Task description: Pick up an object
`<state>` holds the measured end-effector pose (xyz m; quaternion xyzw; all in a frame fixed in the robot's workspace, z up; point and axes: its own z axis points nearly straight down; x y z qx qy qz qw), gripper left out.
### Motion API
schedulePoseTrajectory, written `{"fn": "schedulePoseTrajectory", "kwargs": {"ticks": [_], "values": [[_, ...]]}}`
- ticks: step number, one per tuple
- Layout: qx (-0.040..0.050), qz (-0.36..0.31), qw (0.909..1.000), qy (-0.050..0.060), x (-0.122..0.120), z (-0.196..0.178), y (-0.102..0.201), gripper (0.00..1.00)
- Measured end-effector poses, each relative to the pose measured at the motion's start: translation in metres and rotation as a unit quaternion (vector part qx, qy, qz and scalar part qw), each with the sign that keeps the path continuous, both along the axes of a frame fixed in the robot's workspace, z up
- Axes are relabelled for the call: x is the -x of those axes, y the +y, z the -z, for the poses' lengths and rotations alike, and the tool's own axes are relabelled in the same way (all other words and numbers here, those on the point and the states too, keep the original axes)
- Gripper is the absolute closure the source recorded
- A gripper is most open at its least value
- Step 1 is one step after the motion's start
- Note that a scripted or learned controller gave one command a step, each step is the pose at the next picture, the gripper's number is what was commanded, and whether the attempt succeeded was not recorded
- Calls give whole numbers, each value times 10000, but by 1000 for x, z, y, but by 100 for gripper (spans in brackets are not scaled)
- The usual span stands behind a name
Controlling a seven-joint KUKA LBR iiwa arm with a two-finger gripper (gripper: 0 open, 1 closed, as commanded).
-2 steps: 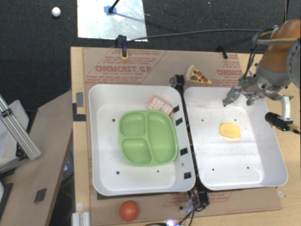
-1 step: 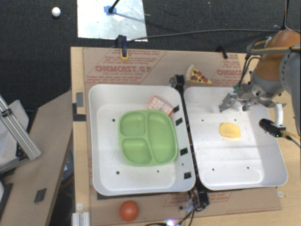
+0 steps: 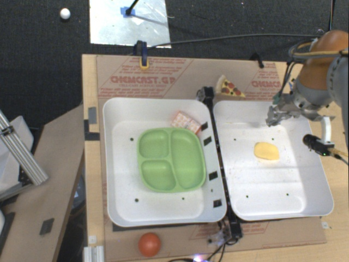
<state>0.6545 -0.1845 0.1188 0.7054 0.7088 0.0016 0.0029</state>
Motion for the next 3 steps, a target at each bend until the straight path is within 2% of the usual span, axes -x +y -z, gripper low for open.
{"fn": "schedulePoseTrajectory", "kwargs": {"ticks": [1,3], "values": [[-3,1,10000,8,-7,-46,-3,100],[2,0,10000,-7,-3,-149,-7,100]]}}
